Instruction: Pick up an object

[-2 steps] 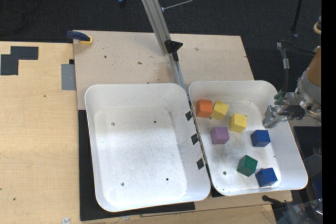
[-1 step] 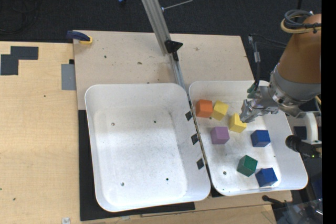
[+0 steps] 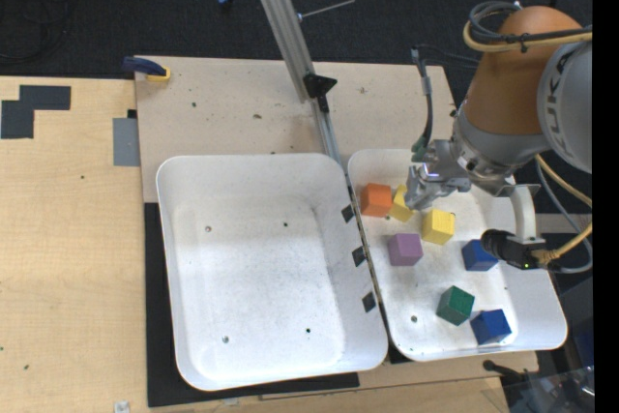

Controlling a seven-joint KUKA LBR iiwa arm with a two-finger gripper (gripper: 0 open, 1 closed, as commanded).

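My gripper hangs low in the right bin, near its upper left part. Its tips sit right over a yellow block that lies beside an orange block. The arm's grey and orange body covers the bin's upper right. Below the gripper lie another yellow block and a purple block. Further down are a blue block, a green block and a second blue block.
The left bin sits beside the right one, with black clips along the shared rim. A slanted aluminium post rises behind the bins. A cable with a black plug hangs over the right bin's right side.
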